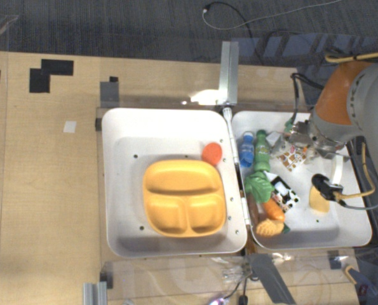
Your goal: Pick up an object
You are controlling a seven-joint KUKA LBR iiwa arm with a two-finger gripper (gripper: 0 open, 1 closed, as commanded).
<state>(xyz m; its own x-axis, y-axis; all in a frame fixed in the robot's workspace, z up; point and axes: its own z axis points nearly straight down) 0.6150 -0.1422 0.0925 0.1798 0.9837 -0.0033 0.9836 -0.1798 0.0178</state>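
Bench (pixel 42 189) of pale wood carries black square marks (pixel 51 74) near its far-left top. The left bin (pixel 122 170) holds a yellow three-compartment tray (pixel 184 196) near its middle, and an orange ball (pixel 212 152) touches the tray's upper right corner, close to the bin's right wall. A metal post (pixel 229 68) stands above the seam between the two bins.

In the right bin (pixel 347 224), a blue bottle (pixel 246 149) and a green bottle (pixel 261 150) lie side by side along the left wall. Just below them is a green leafy toy (pixel 258 184), with a black-and-white toy (pixel 284 192) against its right side. An orange piece (pixel 274 210) and a knobby yellow-orange piece (pixel 269 227) sit below those, near the lower left corner. A small patterned packet (pixel 293 157) lies toward the upper middle, and a pale yellow wedge (pixel 318 200) rests further right.

The gripper (pixel 316 146) is low over the upper part of the right bin, just beside the patterned packet. How far it is spread, or whether it grips anything, cannot be made out. The grey arm (pixel 366 100) with its orange band (pixel 333 97) reaches in from the right.
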